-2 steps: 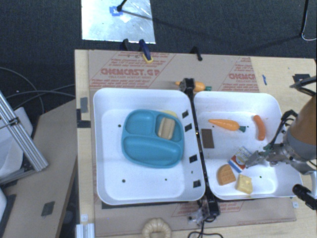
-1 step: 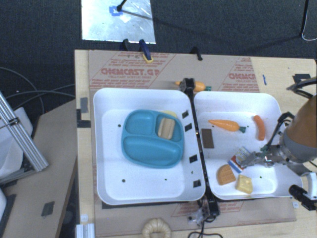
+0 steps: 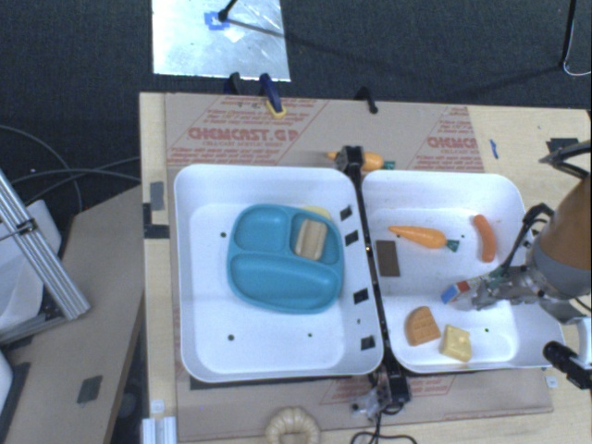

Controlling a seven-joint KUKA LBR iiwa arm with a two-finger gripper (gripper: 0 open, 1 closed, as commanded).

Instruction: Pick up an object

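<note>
I saw the hand (image 3: 481, 294) low in the right bin (image 3: 499, 192), reaching in from the right, its tip just beside a small blue-and-red block (image 3: 454, 291); I could not tell how wide it stood. Around it in that bin lay a carrot (image 3: 421, 237), a sausage (image 3: 485, 236), a brown card (image 3: 388, 258), a toast slice (image 3: 423, 326) and a cracker (image 3: 456, 342). The left bin (image 3: 199, 248) held a blue tray (image 3: 277, 271) with a tan piece (image 3: 310, 239) in it.
</note>
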